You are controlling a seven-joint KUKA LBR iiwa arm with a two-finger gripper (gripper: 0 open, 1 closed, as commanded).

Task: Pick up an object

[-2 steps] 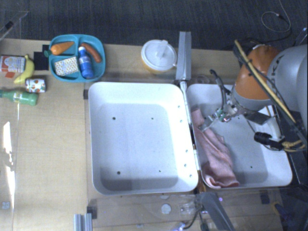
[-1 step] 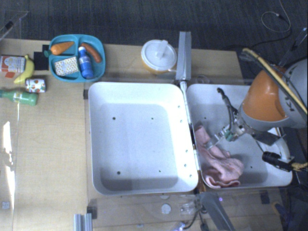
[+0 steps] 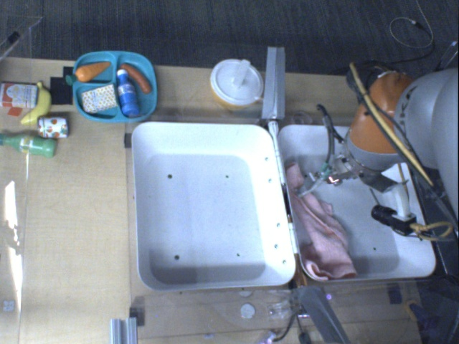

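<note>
We see pink cloth (image 3: 320, 229) bunched along left wall of right bin (image 3: 401, 264), lower right of frame. Gripper (image 3: 310, 181) low over cloth's upper end; whether it grips, we cannot tell. Left bin (image 3: 204, 199) at centre. Blue tray (image 3: 115, 86) upper left.

Dark grey carpet (image 3: 179, 13) runs along the far side of the pale wooden worktop (image 3: 64, 249). A thin cable (image 3: 412, 27) loops over the carpet near the far right corner. Soft glare falls in a streak at the worktop's left edge, on a clear panel (image 3: 13, 213).
</note>
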